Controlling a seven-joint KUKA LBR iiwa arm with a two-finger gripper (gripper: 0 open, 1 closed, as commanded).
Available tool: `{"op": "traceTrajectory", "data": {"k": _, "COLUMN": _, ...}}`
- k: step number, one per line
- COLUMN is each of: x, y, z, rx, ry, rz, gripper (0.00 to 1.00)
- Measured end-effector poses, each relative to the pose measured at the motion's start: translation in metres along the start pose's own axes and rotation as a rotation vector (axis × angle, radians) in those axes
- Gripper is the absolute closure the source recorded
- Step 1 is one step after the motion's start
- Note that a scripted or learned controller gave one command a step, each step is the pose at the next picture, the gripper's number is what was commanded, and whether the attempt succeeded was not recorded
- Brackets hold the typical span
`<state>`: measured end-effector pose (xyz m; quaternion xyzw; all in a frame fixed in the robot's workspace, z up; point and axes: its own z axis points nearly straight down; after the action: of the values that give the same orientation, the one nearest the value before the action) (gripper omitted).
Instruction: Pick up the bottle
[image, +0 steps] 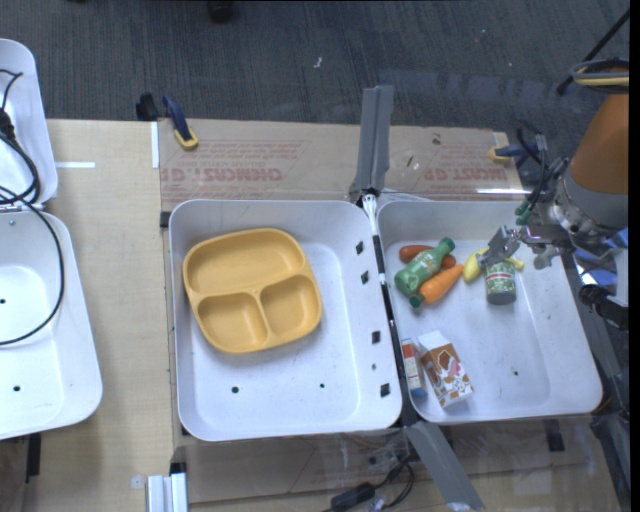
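Below my fingers lies the right white bin (560, 395), and beside it, past a grey divider (376, 140), the left white bin (300, 410) with a yellow compartment plate (251, 288) inside. My gripper (503, 247) hangs over the far part of the right bin; whether my fingers are spread or pressed together, I cannot tell, because they are small and mixed with the objects under them. The green bottle (423, 267) lies on its side to the left of my fingers, near but apart, and it touches an orange carrot (440, 284). Just under my fingers stands a small jar (501, 283), with a yellow piece (473, 266) next to it. Nearer to the front lies a small carton (446, 372). Both bins rest on a wooden bench (110, 170) covered partly with cardboard (270, 160), and behind the bench the floor is dark carpet (300, 50)
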<state>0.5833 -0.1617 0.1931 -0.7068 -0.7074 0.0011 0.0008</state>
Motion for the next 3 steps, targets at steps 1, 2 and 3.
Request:
{"op": "traceTrajectory", "data": {"k": 1, "x": 0.061, "y": -0.029, "z": 0.102, "rx": 0.000, "ry": 0.000, "rz": -0.008, "gripper": 0.00}}
{"op": "traceTrajectory", "data": {"k": 2, "x": 0.065, "y": 0.054, "z": 0.093, "rx": 0.000, "ry": -0.001, "rz": 0.085, "gripper": 0.00}}
{"op": "traceTrajectory", "data": {"k": 3, "x": 0.064, "y": 0.069, "z": 0.100, "rx": 0.037, "ry": 0.004, "rz": 0.128, "gripper": 0.00}}
